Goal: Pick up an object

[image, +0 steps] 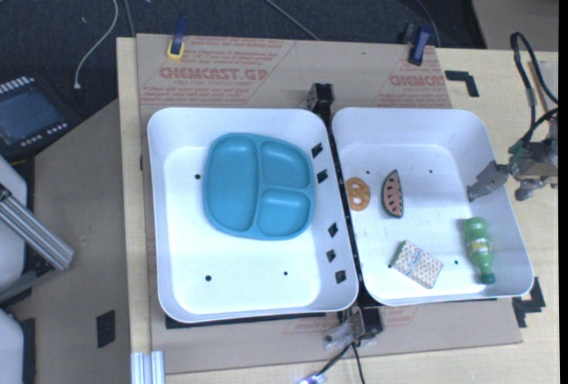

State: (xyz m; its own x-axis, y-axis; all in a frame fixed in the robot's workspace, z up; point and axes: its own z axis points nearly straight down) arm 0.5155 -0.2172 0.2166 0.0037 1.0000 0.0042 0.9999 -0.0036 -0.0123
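Two white bins side by side on bench. Left bin: blue divided plate, upper centre. Right bin: pretzel at left wall, watermelon slice just beside it; patterned packet lower centre, tilted; green bottle near right wall, lying lengthwise. Gripper at right rim of right bin, above the bottle, nothing seen between fingers. Cables on dark floor beyond bench.

Tool cut off by the right edge, fingers perhaps apart but unclear, arm hidden beyond it
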